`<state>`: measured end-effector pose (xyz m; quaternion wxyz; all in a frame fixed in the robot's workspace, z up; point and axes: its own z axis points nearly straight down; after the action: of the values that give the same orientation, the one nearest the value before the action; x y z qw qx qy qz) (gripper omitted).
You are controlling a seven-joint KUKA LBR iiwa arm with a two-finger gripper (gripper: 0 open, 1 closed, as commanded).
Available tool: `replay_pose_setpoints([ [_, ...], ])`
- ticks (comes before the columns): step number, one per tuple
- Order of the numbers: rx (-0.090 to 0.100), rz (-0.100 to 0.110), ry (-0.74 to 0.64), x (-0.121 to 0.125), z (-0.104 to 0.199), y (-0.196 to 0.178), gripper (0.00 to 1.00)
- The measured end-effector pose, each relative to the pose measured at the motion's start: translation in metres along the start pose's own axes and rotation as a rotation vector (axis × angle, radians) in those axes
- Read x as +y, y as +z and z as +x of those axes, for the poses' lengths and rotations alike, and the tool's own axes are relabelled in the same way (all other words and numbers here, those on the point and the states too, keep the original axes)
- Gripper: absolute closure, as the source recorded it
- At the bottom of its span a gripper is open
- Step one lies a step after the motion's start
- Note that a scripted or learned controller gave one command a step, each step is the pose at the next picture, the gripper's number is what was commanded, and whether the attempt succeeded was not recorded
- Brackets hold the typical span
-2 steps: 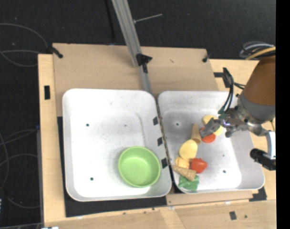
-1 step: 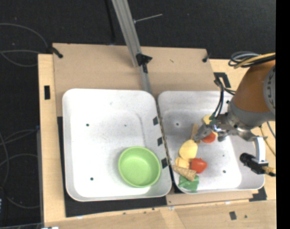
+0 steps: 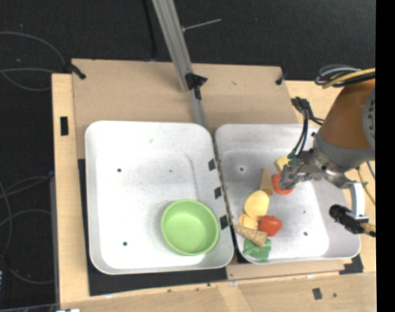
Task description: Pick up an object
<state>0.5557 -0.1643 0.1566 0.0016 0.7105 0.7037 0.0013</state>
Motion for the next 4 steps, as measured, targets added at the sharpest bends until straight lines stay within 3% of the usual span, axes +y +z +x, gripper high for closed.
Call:
replay_pose_setpoints([
  [1,-0.001,-0.005,-0.015,0.002,-0.001,-0.065,1.0],
  [2,0.001,0.001,-0.013,0.003,-0.002,-0.076,1.0],
  [4,0.002,0.0,-0.019,0.017,0.111,-0.089,1.0],
])
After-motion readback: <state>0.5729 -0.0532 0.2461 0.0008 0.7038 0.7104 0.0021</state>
